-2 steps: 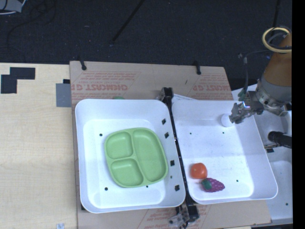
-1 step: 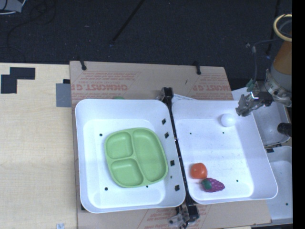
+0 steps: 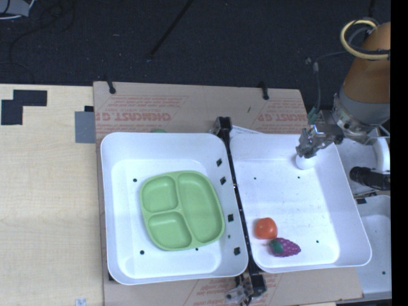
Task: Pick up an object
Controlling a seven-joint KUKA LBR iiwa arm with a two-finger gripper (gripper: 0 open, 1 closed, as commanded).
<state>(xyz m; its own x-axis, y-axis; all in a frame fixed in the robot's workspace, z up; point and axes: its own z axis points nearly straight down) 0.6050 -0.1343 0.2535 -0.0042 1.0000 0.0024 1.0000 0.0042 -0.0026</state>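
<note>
A pale wooden bench fills the lower left, and on it lies a sheet of brown cardboard with red printed lettering, carrying two shallow white bins side by side. The left bin holds a green plate divided into three compartments, lying flat near the bin's middle. The right bin has an orange-red tomato-like toy near its front edge and, just beside it toward the front, a purple bunch of grapes with a green stem end; the two look to be touching or nearly so. The arm comes in from the upper right, its orange band high and grey wrist angled down and left. The gripper is low over the far right corner of the right bin, well apart from both toys; I cannot tell whether it is released or clenched. Behind the bench is dark floor with loose cables.
</note>
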